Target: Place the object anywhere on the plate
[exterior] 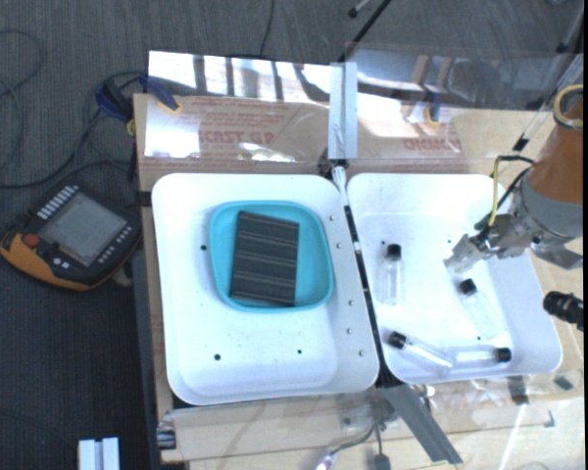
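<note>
**Vials still in the right bin, plate waiting on the left**

Nearest the camera, along the near edge of the right bin (529, 346), lie two clear vials with black caps, end to end: one (418, 349) on the left, one (482, 356) on the right. A third vial (390, 272) lies by the bin's left wall, and a fourth (475, 306) sits just below my gripper (464, 255). I hover over the right bin's middle; whether my fingers are apart or together I cannot tell, and nothing shows between them.

The plate (318, 282) is a teal, rounded square of smooth plastic in the left bin (255, 370), with a dark ribbed slab (265, 258) covering most of it.

The risks, as I judge them: the vials are slick, round and see-through, so a pinch could squirt one sideways or close on air. They also roll. Set on the slab's ridges or the plate's sloped rim, one could run off into the bin. Little bare plate is left to aim at.
</note>
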Tool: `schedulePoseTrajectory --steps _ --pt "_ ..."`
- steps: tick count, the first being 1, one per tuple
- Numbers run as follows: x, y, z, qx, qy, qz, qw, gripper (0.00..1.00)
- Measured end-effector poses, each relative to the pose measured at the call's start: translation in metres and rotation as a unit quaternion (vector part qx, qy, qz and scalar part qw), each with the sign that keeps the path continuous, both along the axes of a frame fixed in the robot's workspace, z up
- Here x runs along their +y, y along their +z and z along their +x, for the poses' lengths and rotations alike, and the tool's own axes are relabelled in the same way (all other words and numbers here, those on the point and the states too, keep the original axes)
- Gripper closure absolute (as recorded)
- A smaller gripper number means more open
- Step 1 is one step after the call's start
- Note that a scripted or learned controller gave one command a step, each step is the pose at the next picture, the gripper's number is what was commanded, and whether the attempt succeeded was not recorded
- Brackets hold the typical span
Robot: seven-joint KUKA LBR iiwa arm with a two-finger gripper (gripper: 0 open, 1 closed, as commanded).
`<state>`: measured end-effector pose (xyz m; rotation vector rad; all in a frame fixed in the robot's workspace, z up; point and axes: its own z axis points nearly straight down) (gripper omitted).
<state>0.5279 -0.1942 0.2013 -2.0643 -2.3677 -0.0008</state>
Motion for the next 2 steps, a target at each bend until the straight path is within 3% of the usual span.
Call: schedulePoseTrajectory --steps 1,2 --pt "0.0 0.0 0.0 0.0 0.0 0.0001 1.0 0.0" --pt "-0.03 0.109 0.023 -0.001 -0.017 -0.0023 0.9999 0.0"
